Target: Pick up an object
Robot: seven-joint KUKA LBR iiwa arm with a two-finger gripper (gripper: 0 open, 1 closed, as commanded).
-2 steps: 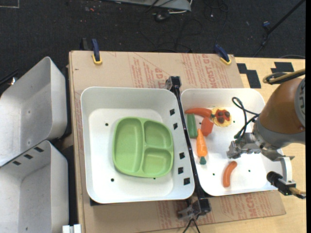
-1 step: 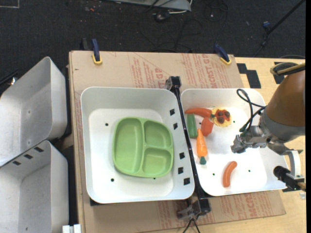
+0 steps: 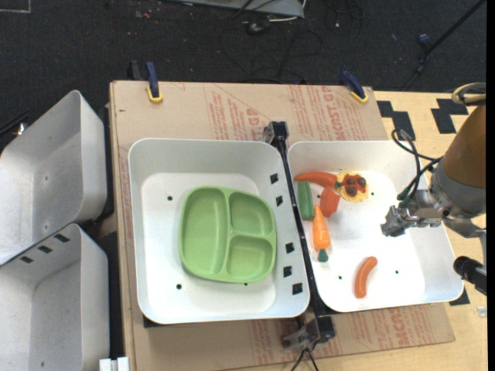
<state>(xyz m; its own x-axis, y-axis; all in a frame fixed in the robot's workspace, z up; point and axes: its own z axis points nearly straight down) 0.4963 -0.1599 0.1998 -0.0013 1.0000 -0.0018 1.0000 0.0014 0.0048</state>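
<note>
The right bin (image 3: 433, 284) holds several toy foods. A red chili (image 3: 315, 178) lies near its far left, with a green piece (image 3: 305, 200) and a red-orange piece (image 3: 329, 201) beside it. A small pizza slice (image 3: 354, 186) sits just right of the chili. A carrot (image 3: 320, 234) lies along the bin's left side, and an orange sausage (image 3: 365, 276) rests near the front. My gripper (image 3: 394, 226) hovers over the bin's right part, apart from all the foods, with nothing seen between its fingers.
The left bin (image 3: 155, 207) carries a green divided plate (image 3: 229, 235). Two spare white bins (image 3: 54, 207) stand off the bench at the left. The arm (image 3: 468, 172) fills the right edge, with cables trailing behind it.
</note>
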